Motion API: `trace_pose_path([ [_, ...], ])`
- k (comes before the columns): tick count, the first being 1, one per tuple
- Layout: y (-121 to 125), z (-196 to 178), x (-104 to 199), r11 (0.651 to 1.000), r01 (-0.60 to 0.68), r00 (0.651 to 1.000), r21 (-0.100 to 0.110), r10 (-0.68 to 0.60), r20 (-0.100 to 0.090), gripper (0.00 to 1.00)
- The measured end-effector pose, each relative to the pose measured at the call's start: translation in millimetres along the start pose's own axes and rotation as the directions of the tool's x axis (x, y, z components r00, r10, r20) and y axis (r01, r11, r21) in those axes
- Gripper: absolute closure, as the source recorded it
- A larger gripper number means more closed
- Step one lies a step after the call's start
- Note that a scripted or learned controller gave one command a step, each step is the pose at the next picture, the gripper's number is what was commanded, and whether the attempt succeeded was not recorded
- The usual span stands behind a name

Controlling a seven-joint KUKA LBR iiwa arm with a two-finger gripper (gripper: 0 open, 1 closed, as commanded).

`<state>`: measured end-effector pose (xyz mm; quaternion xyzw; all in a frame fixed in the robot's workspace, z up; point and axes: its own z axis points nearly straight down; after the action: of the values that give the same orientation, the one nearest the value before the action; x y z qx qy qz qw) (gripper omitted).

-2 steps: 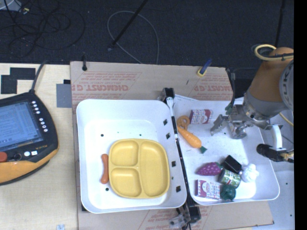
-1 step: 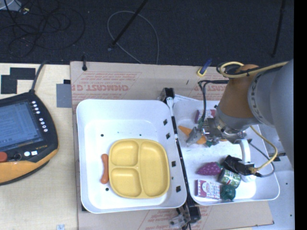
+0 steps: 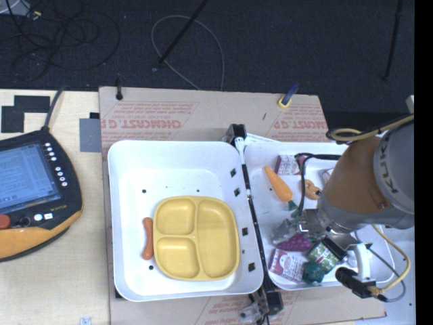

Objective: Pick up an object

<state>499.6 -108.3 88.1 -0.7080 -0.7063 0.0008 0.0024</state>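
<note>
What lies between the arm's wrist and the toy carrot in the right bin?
Nothing visible does. The toy carrot lies uncovered on the right bin floor, just up-left of the arm's wrist. The purple packet and other clutter lie lower, under the wrist.

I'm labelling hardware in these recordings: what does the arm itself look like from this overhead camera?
The arm is a thick rounded cylinder, grey at its outer segment with dark raised lettering, then a broad orange-brown band toward the wrist. Below that sits a grey metallic wrist section leading to the tool. A yellow cable and thin black wires loop around it.
</note>
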Motion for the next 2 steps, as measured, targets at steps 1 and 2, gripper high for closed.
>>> trace_pose_path([
  [1, 11.3, -0.1, -5.9, 1.0, -0.002, 1.0, -0.002, 0.002, 0.0, 0.0],
  [2, -4.7, -0.3, -21.5, 1.0, 0.001, 1.0, -0.005, -0.001, 0.0, 0.0],
])
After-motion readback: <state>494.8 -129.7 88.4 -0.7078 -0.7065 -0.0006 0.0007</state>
